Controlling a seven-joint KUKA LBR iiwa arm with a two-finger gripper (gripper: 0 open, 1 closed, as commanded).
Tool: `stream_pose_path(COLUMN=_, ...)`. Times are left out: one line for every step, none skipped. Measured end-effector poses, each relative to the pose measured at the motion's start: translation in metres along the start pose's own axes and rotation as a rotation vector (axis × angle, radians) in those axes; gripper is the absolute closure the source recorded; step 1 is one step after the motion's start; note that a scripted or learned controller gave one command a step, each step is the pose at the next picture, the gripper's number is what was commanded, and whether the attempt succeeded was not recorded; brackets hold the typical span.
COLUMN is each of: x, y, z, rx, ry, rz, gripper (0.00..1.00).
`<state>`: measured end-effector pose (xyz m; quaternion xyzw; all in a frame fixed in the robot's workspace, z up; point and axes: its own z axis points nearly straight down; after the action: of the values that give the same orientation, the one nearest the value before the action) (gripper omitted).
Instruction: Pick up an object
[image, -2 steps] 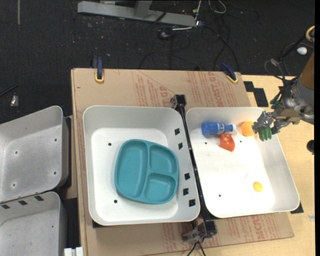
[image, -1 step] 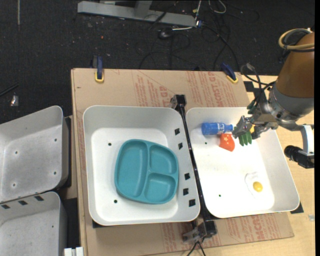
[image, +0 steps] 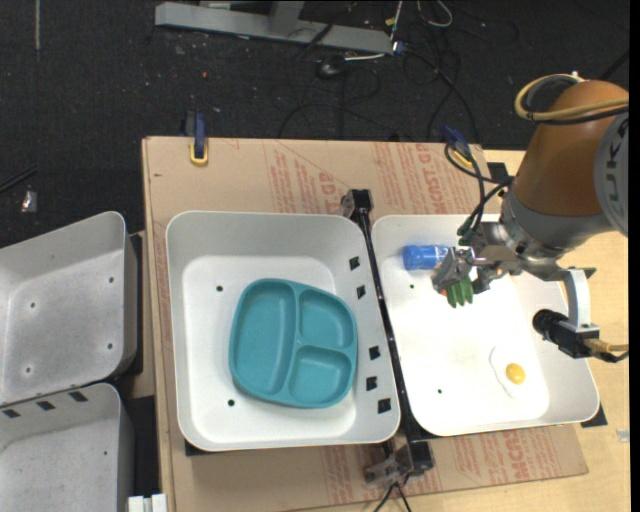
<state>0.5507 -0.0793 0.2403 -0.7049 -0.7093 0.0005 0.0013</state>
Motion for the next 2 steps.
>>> stream_pose_path(x=0.055, y=-0.001, z=0.01, rx=-0.001, ry=0.001, rz=-0.002, gripper=1.0)
stream_pose_path(x=0.106, y=-0.013, z=0.001, rx=-0.002, ry=0.001, rz=-0.002, gripper=1.0)
